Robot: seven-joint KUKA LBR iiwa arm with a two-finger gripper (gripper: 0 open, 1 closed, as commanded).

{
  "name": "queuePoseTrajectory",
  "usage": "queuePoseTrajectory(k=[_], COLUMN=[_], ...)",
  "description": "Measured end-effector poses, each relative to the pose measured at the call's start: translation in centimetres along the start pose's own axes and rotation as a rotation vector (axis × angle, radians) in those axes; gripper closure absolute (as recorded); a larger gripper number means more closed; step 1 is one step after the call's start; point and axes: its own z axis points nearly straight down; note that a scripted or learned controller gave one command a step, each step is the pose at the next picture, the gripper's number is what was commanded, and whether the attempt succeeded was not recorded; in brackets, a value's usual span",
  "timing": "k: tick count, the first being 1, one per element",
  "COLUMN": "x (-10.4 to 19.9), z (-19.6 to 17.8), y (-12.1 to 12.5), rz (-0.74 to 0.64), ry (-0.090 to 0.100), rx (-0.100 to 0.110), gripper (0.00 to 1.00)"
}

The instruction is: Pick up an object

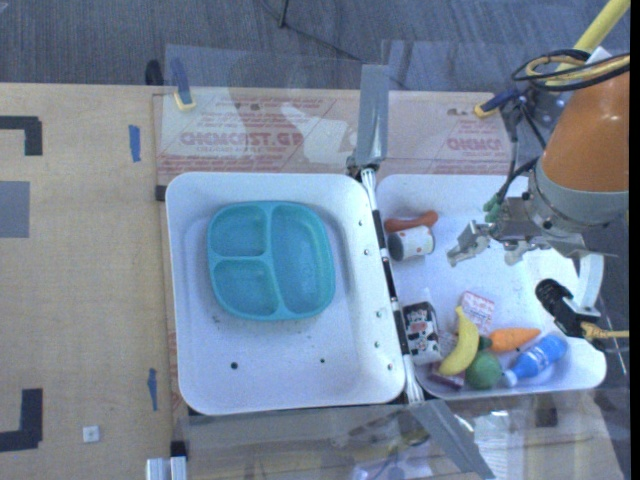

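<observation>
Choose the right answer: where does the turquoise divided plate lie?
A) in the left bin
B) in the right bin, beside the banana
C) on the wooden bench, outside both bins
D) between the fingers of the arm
A: the turquoise plate lies flat on the floor of the left bin, alone there.

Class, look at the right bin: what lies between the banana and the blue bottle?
In the camera view, a green ball and, just above it, an orange carrot lie between the banana and the blue bottle.
</observation>
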Motion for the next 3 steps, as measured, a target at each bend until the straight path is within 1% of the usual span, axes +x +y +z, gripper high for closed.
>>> queuePoseTrajectory(k=[1,2,3], x=[-4.8,-6.9,-7.3], z=[13.0,13.1,11.9], y=[-4.0,-1.7,-1.6], rz=[0.039,0.017,0.023], ry=[-0.002,-0.002,-0.009], rx=[-0.011,-0.011,-0.018], gripper=[0.00,0.00,1.00])
